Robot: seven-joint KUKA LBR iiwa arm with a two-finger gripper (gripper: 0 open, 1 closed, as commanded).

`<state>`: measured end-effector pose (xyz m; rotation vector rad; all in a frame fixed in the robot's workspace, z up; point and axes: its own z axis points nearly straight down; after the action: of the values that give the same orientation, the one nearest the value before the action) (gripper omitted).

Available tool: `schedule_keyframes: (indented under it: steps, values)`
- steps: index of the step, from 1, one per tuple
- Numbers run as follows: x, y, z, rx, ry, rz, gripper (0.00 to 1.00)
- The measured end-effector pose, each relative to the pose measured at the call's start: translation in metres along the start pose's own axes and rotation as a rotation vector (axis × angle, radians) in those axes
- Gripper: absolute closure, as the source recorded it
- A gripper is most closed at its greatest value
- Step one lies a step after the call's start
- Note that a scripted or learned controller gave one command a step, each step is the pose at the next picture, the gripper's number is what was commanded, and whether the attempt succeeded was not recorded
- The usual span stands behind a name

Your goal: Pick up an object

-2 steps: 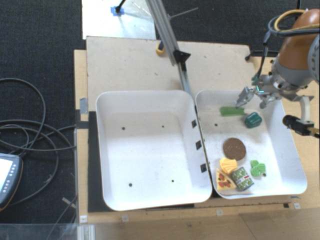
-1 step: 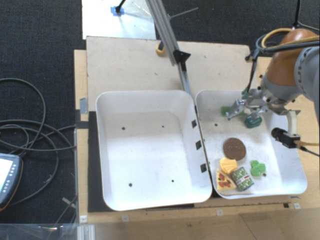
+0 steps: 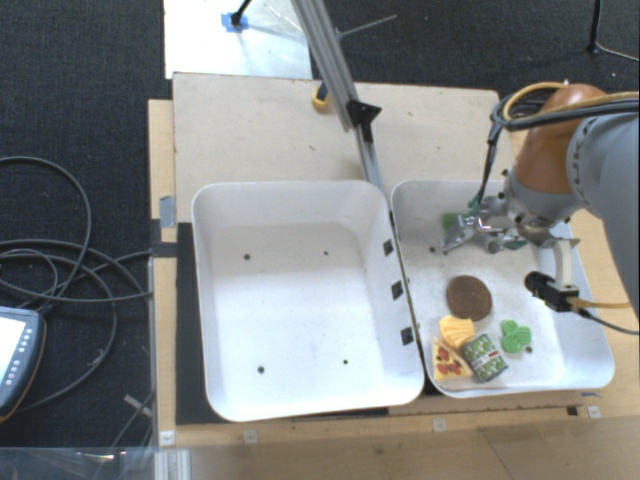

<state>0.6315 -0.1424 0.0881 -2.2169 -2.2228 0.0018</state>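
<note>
Your gripper [image 3: 458,232] hangs open and empty near the right bin's [image 3: 590,373] far edge; the brown disc [image 3: 468,297] lies just nearward of it.

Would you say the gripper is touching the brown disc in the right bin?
Apart. The camera view shows bare white bin floor between the gripper and the brown disc, which lies nearer the camera.

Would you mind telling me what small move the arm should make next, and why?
Probably shift the gripper toward the near edge of the right bin and lower it over the brown disc. The gripper sits above bare bin floor at the far side, while the disc lies apart from the cluster of yellow block and green can.
</note>
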Motion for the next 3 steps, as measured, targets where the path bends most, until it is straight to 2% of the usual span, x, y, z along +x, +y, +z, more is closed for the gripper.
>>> schedule_keyframes:
  steps: [1, 3]
  values:
    - [-0.001, 0.002, -0.015, -0.007, -0.001, -0.001, 1.00]
    - [-0.014, -0.007, -0.135, -0.011, -0.003, 0.002, 1.00]
